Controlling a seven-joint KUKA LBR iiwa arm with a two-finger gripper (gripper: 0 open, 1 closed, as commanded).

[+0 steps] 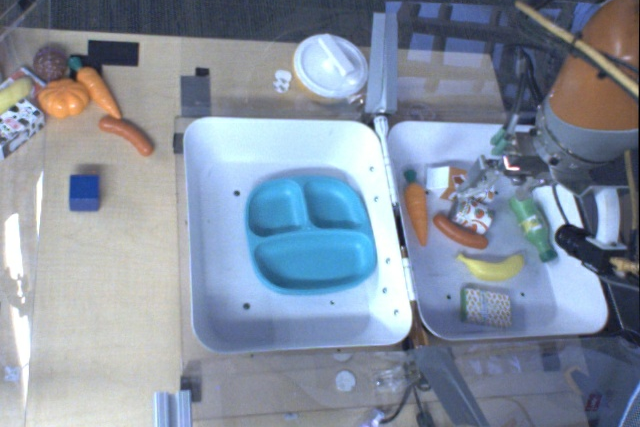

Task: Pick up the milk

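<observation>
The pick-up is looking barely begun, or at most half begun. The gripper (486,183) is hanging low inside the right bin (590,315), and what I am taking for the milk (470,211), a small white carton with red print, is lying on the bin floor directly beneath the gripper tip, on its left-bin side. Metal and carton are blurring together there, so whether the gripper is apart, together or clamped on the carton I cannot tell. Nothing is looking lifted, so the grasp and the raise are both appearing still to do.

The right bin is holding everything crowded round that tip. A sausage (461,232) is lying just under the carton, apparently touching it. A banana (491,265) is sitting a little further towards the camera, and a speckled sponge-like pad (487,306) beyond that. A green bottle (530,226) is lying just beside the gripper on the arm's side. A carrot (416,212) and a small white block (437,178) are sitting on the far side of the carton, near the wall shared by the bins.

The left bin (215,315) is holding a blue divided tray (312,233), well apart from the gripper
</observation>
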